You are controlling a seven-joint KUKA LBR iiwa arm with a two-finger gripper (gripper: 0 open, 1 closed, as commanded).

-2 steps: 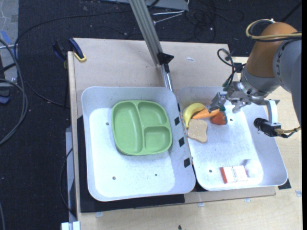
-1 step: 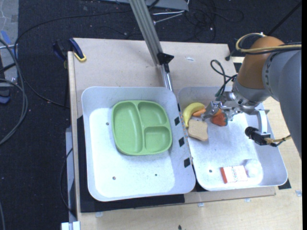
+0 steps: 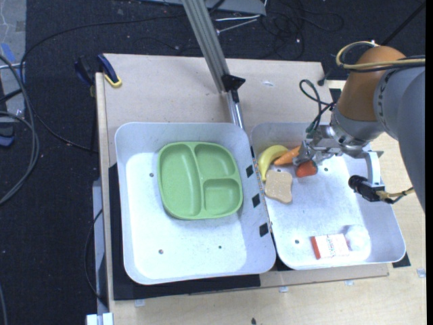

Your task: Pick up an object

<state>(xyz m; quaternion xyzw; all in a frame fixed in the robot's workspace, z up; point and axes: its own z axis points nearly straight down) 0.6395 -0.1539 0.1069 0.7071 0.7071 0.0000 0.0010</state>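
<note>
Right now the gripper sits low over the far left corner of the right bin, among a carrot, a banana and a small red piece; whether it grips anything I cannot tell. The carrot lies just to its left, long axis running toward the bin's left wall, with a slice of bread nearer the front.

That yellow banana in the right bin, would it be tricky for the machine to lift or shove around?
Probably somewhat. The banana is curved with a smooth-looking skin, so it may pivot or slip from a pinch. It lies against the carrot and close to the bread slice, so a push would likely nudge those too. It looks like a light toy.
</note>
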